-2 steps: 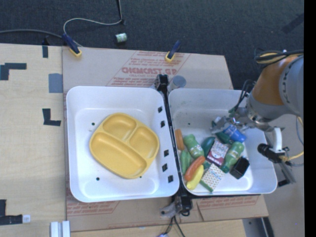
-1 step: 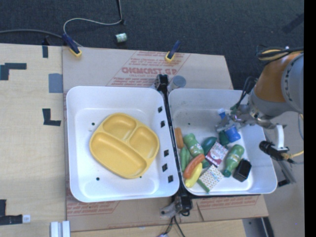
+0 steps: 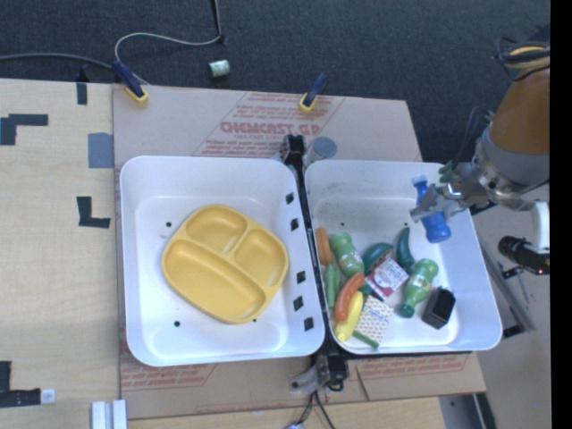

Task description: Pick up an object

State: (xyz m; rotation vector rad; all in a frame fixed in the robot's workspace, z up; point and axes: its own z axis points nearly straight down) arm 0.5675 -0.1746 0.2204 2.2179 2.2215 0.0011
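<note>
Clutter fills the near end of the right shallow white bin (image 3: pixel 465 239), so you cannot separate every item there: a green plastic bottle (image 3: pixel 416 284), a black block (image 3: pixel 439 307), a red-and-white packet (image 3: pixel 386 275), an orange carrot-shaped toy (image 3: pixel 348 296) and a yellow piece (image 3: pixel 352 312) overlap. At the bin's right rim, the grey two-finger gripper (image 3: pixel 435 206) hangs over the bin with a small blue bottle-like object (image 3: pixel 435 224) right at its tip. You cannot tell whether the jaws are spread or pinching it; the blue shape hides them. The arm's orange band is cut off at the frame edge. A yellow divided plastic tray (image 3: pixel 225 262) lies alone in the left white bin (image 3: pixel 143 239).
</note>
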